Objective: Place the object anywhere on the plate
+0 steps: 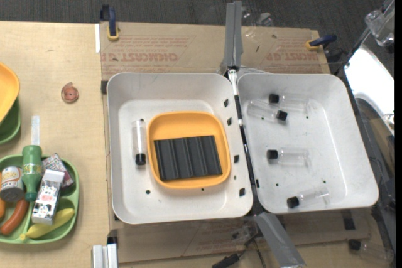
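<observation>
Here we are at the very start: nothing is picked yet. Our targets, clear vials with black caps [278,114], lie scattered in the right bin [352,135], while the orange plate [188,124] with its dark ribbed insert [188,157] waits in the left bin [119,198], one vial [139,141] just beside it. We cannot tell the fingers' state. Next comes reaching down over one vial.

A robotics test lab: two shallow white bins [125,198] sit side by side on cardboard sheeting [163,50] clamped [110,23] to a wooden bench [50,72], above dark carpet. Clear capped sample tubes [287,155] lie scattered in one bin, while toy food fills a green tray [66,223] nearby.
</observation>
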Robot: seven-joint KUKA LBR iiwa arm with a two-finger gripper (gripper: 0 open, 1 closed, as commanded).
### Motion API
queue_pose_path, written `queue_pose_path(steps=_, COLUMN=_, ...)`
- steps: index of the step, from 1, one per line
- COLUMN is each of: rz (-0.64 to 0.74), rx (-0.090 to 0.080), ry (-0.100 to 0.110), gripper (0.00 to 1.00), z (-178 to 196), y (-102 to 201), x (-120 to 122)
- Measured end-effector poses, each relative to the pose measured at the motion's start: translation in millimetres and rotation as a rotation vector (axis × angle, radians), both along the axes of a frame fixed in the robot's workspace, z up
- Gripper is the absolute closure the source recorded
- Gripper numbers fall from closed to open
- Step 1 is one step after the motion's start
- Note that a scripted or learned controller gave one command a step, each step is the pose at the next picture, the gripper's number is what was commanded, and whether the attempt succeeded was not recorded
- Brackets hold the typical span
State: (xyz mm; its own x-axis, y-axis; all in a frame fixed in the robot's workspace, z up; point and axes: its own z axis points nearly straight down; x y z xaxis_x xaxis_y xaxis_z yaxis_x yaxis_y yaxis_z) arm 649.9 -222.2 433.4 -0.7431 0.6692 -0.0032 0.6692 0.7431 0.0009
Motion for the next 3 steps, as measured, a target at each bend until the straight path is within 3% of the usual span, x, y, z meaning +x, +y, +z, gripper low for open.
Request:
queue_pose_path(steps=1, rz=0.0, rx=0.0, ry=0.0, gripper=0.0, z=0.1, y=-0.1, x=0.0)
queue_pose_path(steps=3, rz=0.573, rx=0.0, ry=0.0, gripper=0.0, z=-158.9, y=7.8, x=-13.3)
